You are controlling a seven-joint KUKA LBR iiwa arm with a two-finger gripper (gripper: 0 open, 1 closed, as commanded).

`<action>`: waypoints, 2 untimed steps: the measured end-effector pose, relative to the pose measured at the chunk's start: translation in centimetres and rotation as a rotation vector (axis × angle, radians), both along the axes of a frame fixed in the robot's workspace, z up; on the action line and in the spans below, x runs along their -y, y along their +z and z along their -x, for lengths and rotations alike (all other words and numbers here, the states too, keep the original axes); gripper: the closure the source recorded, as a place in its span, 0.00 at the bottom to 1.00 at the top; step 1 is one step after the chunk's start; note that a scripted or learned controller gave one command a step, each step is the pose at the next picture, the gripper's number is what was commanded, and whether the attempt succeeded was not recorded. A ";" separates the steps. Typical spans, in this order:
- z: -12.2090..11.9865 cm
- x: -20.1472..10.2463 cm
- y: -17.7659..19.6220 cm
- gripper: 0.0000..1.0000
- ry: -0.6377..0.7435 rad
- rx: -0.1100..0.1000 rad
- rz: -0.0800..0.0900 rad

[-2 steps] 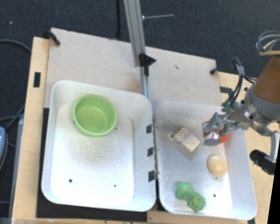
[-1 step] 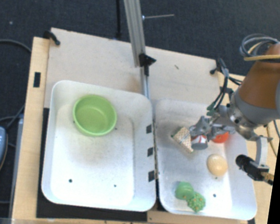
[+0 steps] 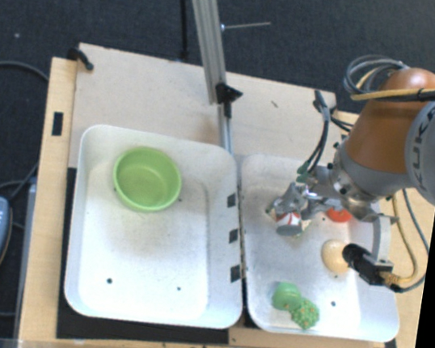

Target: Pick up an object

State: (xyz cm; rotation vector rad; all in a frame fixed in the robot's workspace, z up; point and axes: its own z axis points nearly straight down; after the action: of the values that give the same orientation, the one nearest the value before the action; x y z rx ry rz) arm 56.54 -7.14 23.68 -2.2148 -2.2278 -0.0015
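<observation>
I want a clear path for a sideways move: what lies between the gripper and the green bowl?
In the camera view, between the gripper and the green bowl lie bare white bin floor and the two bins' adjoining rims; no loose object.

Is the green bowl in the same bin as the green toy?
No, the green bowl sits in the left bin, the green toy in the right bin.

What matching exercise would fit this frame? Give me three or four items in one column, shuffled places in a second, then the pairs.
Items:
1. green bowl
2. green lumpy object
3. pale yellow object
4. gripper

Places:
A. near edge of the right bin
B. upper part of the left bin
C. above the right bin's middle, over a small red and white item
D. right side of the right bin, by a black part

Pairs: 1-B, 2-A, 3-D, 4-C
</observation>
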 end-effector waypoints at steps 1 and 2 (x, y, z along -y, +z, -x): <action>1.1 -5.2 -0.9 1.00 0.000 -0.001 0.000; 1.1 -10.4 -0.9 1.00 0.002 0.000 -0.002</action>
State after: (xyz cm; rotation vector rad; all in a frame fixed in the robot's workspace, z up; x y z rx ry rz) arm 55.41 3.26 22.75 -2.2115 -2.2295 -0.0033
